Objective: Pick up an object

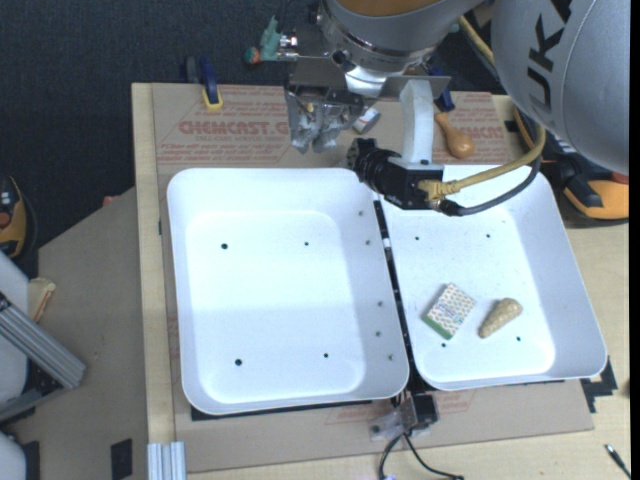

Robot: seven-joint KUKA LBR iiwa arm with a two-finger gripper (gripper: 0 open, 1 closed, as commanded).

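Observation:
Two small objects lie in the right bin, near its front. One is a flat square packet with a pale dotted pattern and a green edge. Just to its right is a tan oblong lump. My gripper hangs from the grey and orange wrist over the back rim of the left bin, well above the bench. It is far from both objects, up and to their left. I see nothing in it.
A black cable fitting with a tan hose crosses the back of the divider between the bins. A wooden-handled tool lies behind the right bin. A blue and yellow clamp stands at the board's back left corner.

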